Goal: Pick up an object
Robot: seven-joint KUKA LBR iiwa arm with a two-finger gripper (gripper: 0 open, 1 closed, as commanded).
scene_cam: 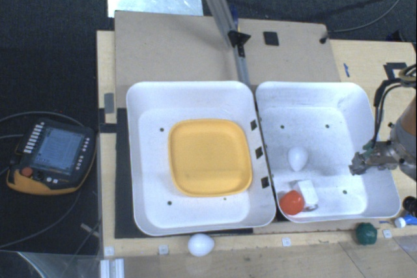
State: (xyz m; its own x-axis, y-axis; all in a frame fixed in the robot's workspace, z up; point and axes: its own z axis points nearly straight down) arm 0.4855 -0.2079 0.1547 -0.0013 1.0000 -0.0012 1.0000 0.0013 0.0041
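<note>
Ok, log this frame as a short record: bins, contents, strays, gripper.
left bin: yellow plate, lying flat
right bin: white egg; red ball touching a white block at the near-left corner
outside bins: white ball and green ball on the bench front
gripper: over right bin's right side, nothing seen held

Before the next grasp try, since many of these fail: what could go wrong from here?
1. The red ball and the small white block touch in the right bin's near corner; a grasp there may catch both or hit the bin wall.
2. The white egg-shaped object is rounded and may slip out.
3. The end effector sits at the right bin's right rim, so descending there could hit the rim.
</note>
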